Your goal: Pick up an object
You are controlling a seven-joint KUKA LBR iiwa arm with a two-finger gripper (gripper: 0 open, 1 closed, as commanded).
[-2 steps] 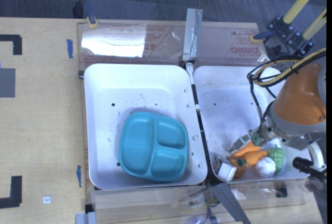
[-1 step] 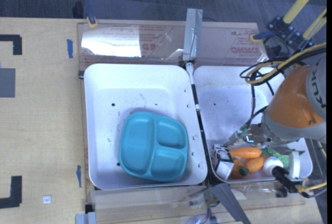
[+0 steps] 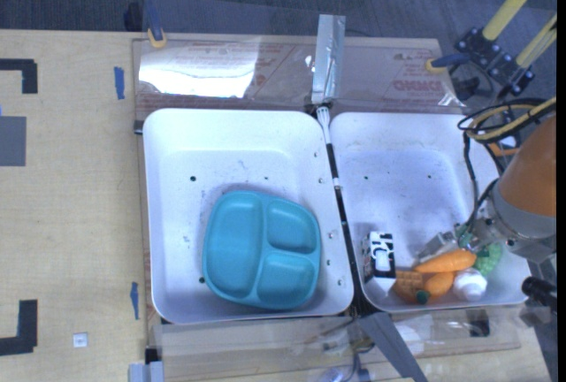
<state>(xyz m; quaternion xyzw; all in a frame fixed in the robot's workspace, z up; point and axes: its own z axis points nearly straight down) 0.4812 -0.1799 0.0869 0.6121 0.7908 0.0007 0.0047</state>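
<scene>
Camera view: two shallow white plastic bins side by side, matte, rounded corners, speckled floors
Left bin [image 3: 168, 150]: holds a teal divided tray [image 3: 262, 248], smooth moulded plastic, three compartments, rounded edges, lying flat toward 5 o'clock of the bin
Right bin [image 3: 398, 168]: objects clustered at its 5 o'clock corner
Carrot [image 3: 445, 262]: orange, tapered, glossy toy; long axis runs roughly 9 to 3 o'clock, slightly raised at the 3 o'clock end
Neighbours: small black-and-white packet [image 3: 381, 253] at 9 o'clock of the carrot, print too small to read; white rounded piece [image 3: 470, 285] at 4 o'clock
Arm: orange band at 3 o'clock edge, gripper [image 3: 473, 239] low over the cluster
Jaws: cannot tell, blurred
Writing: red lettering on clear back panel [image 3: 416, 75], illegible
</scene>
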